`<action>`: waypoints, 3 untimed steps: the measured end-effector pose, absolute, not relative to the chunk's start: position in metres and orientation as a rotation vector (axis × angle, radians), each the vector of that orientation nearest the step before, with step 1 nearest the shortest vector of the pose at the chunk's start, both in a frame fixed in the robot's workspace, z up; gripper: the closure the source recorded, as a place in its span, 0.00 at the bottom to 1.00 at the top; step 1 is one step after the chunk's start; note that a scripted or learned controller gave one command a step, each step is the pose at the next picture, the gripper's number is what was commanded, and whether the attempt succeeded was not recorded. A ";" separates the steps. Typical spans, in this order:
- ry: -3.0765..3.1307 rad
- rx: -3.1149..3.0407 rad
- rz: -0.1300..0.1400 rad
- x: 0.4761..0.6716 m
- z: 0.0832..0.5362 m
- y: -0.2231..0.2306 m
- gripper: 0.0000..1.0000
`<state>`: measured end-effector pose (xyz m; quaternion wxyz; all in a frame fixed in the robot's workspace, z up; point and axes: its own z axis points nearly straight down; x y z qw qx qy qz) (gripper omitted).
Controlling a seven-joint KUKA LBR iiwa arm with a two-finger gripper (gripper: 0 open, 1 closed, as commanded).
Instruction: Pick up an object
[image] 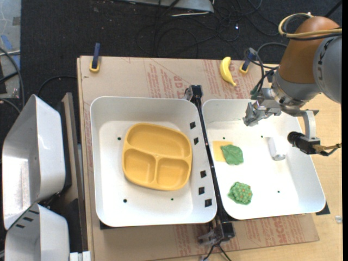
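Three small things lie in the right bin (304,192), and any one of them would satisfy my task. A green leafy piece (232,154) rests partly on a pale yellow flat slice (218,151) near the bin's left wall. A second green piece, bumpy like broccoli (240,192), lies nearer the front edge, well apart from the first. A small silver-grey cylinder (277,149) lies toward the right side. My tool (254,115) hangs over the back left part of this bin, above the bare white floor and away from all of them. Whether it is wide or narrow I cannot tell, and I see nothing held in it.

I judge the green pieces to be light toy food, probably plastic or soft rubber, so they should not break. The bumpy one looks the best to take: it stands alone, it has some height, and its rough surface should give grip. I would close across its middle, from the two sides. The leafy piece is thin and overlaps the slice, so I may catch both or slide off. The flat slice is too low to pinch easily. The cylinder seems smooth and may roll away.

The left bin (103,110) carries a yellow divided plate (157,156), too broad for me.
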<state>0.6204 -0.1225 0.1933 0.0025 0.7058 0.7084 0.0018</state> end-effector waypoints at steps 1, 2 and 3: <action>2.223 2.213 0.005 0.622 0.247 -0.122 1.00; 2.230 2.215 0.000 0.612 0.234 -0.072 1.00; 2.231 2.212 0.003 0.612 0.242 -0.017 1.00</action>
